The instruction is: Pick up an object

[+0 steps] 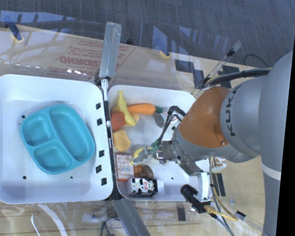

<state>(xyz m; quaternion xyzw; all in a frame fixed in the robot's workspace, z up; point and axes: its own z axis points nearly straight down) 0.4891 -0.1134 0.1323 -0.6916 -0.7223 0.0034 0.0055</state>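
Note:
My gripper (156, 150) hangs low over the middle of the right bin (180, 98), under the orange wrist band. Just to its left lies a small yellow piece (138, 153), touching or almost touching the gripper tip; I cannot tell which. Along the bin's left side lie a banana (121, 106), a carrot (141, 108), a red-orange piece (117, 121) and a ridged yellow piece (121, 140). Nearer the front sit a small printed box (124, 165), a brown lump (144, 170) and a black-and-white patterned item (144, 186). The arm hides the bin's right half.
The left bin (1, 178) holds a blue divided plate (57, 138). A grey divider strip (110, 49) runs between the bins. A dull grey object (160, 118) lies behind the gripper, near the carrot's tip.

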